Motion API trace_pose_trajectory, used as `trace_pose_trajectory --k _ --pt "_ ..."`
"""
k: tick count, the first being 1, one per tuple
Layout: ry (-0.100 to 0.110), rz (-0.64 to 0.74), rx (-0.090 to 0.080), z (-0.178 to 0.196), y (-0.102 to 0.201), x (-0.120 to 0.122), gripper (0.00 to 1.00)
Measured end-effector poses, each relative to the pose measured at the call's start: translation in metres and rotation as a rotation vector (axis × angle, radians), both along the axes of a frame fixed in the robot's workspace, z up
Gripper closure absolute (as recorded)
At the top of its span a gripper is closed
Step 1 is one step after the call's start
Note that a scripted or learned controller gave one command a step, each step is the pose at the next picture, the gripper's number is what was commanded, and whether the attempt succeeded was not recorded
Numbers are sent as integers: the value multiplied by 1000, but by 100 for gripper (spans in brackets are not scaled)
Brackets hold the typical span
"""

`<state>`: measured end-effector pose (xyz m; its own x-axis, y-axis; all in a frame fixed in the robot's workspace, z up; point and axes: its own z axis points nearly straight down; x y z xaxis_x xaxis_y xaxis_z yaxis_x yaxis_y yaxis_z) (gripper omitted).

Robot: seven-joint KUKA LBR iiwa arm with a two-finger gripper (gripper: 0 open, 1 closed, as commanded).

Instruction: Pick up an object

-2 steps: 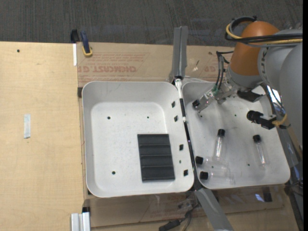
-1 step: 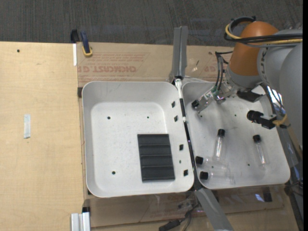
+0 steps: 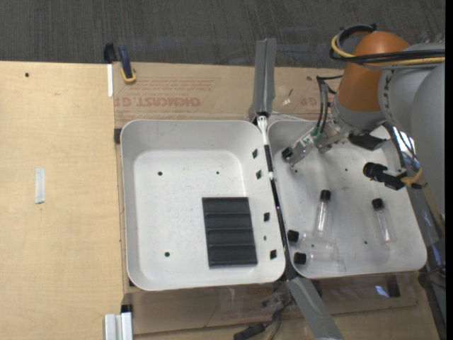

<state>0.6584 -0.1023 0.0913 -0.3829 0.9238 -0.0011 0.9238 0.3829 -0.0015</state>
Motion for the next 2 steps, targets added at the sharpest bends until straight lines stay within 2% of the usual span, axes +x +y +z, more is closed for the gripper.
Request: trace_pose_trajectory --k 1,2 --pt "0 0 0 0 0 0 0" --pt "1 71 0 0 2 0 0"
